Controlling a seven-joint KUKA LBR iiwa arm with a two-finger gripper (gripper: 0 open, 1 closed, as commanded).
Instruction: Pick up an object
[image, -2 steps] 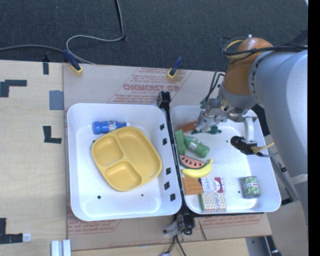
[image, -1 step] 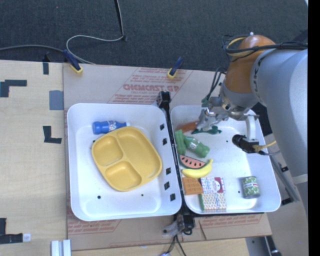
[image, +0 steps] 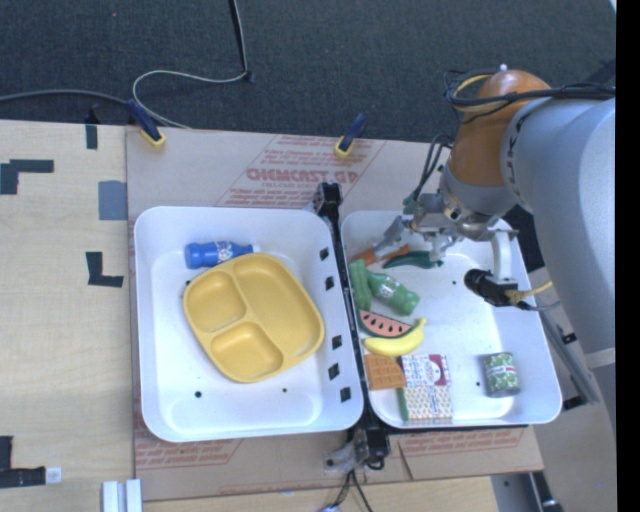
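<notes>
Gripper (image: 420, 232) hangs low over right bin (image: 520, 330) back corner, finger state can't be told; green bottle (image: 388, 293) lies just below-left w/ other toys, prob. its pick target

Green bottle (image: 390, 293) lies tilted in right bin's (image: 520, 335) upper-left part.

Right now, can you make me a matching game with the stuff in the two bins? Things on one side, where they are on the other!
Things:
1. yellow tray
2. blue bottle
3. banana
4. green can

Places:
A. right bin, near its right edge
B. left bin, middle
C. right bin, just below the watermelon slice
D. left bin, back, beside the tray

Pairs: 1-B, 2-D, 3-C, 4-A
</notes>
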